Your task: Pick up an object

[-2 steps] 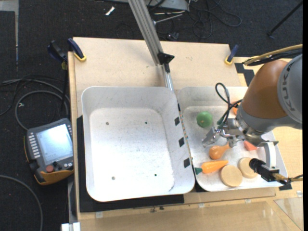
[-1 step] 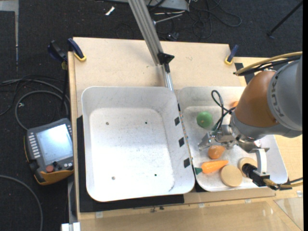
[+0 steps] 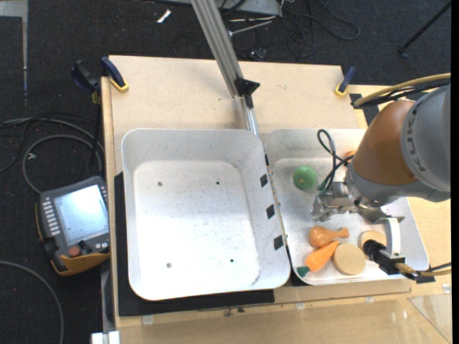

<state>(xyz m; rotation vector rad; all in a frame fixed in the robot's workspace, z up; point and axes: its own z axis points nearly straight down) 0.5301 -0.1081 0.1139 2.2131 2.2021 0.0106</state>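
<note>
The right bin (image 3: 287,143) holds a green ball (image 3: 305,177), an orange pear-shaped toy (image 3: 327,234), an orange carrot with a green tip (image 3: 320,257), a tan round disc (image 3: 350,259) and a pale round object (image 3: 371,238). My gripper (image 3: 328,206) hangs low over the middle of this bin, just below and right of the green ball and just above the pear-shaped toy. The orange-banded wrist (image 3: 384,145) covers the bin's right side. Nothing shows between the fingers.
The left bin (image 3: 136,149) lies beside the right one, sharing a raised edge with black clips (image 3: 271,210). A metal pole (image 3: 222,45) slants in from the top. A teach pendant (image 3: 75,224) sits on the floor at left.
</note>
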